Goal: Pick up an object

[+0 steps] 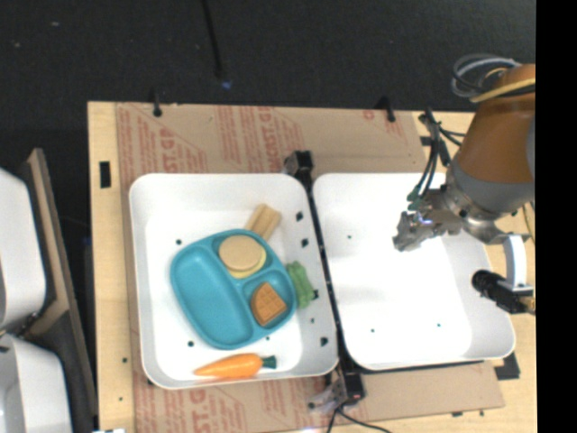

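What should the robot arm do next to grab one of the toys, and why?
Probably it should swing toward the left bin. The end effector hangs over the right bin, while the toys, such as the carrot and the blue tray with its play food, lie in the left one, so it is not near anything to pick.

Bins: two, the left (144, 242) and the right (379, 332). Blue tray (203, 291): one; round biscuit (243, 253): one; waffle piece (268, 303): one. Carrot (234, 365): one; wooden block (264, 220): one; green piece (301, 284): one.
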Controlling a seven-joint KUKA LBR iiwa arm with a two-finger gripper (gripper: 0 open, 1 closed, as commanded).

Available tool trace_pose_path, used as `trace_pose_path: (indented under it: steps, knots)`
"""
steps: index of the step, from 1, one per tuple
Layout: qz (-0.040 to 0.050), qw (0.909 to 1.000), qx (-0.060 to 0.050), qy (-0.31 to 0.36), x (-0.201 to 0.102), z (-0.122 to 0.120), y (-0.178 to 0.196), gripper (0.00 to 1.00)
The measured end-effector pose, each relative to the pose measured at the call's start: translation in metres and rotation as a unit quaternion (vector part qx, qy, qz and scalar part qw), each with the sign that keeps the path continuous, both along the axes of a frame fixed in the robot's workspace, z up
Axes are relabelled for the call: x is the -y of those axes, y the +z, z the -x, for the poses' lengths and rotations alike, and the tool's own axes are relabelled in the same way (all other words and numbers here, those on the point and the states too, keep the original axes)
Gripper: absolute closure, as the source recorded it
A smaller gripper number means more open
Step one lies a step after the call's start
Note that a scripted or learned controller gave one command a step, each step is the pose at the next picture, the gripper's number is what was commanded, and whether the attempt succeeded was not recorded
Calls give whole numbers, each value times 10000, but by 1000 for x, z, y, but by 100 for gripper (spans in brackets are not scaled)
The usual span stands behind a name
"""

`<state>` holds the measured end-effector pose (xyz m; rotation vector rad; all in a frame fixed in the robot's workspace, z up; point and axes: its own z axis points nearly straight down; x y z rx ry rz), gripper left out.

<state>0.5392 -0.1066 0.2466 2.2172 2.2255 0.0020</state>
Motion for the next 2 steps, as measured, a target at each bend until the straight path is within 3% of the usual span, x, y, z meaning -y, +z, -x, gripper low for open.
trace_pose_path:
  steps: [2]
  knots:
    - [3, 10000, 3, 2, -108, 2, 0, 100]
